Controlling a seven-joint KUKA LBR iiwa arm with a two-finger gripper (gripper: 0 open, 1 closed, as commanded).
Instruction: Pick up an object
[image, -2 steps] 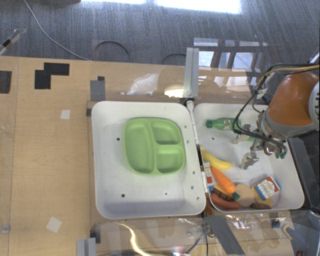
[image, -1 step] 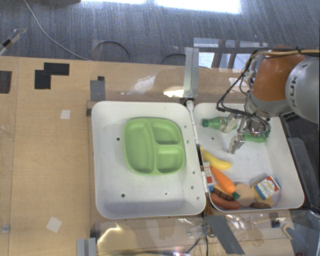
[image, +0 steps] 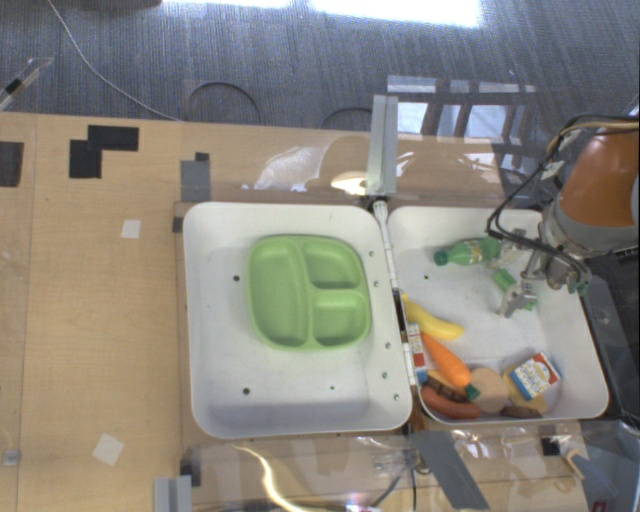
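The right bin (image: 580, 330) holds a green bottle (image: 466, 252) lying on its side at the back. A yellow banana (image: 432, 321), an orange carrot (image: 446, 362), a brown sausage (image: 450, 404), a tan bread piece (image: 488, 385) and a small colourful box (image: 532, 376) lie along the front. My gripper (image: 517, 297) hangs over the bin's bare middle right, just right of the bottle and apart from it. Nothing shows in its grasp.
The left bin (image: 215, 380) carries a green divided plate (image: 306, 291). A raised divider (image: 392, 300) separates the two bins. The arm's orange band (image: 600, 180) and cables stand over the right bin's back right corner.
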